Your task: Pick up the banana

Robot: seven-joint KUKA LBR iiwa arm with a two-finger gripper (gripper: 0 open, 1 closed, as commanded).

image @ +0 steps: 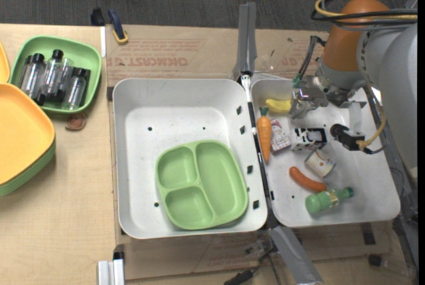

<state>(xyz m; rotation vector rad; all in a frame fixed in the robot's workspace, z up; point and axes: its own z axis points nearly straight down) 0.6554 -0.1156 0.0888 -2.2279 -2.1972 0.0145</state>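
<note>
Banana lay in the right bin, near that bin's far left corner, just past the tip of a carrot. Beside it, toward the right, the claw hung low over the bin's far edge; whether it was apart or together could not be told. Nearer the front edge lay a sausage and a green bottle. A green divided plate sat in the left bin.
</note>
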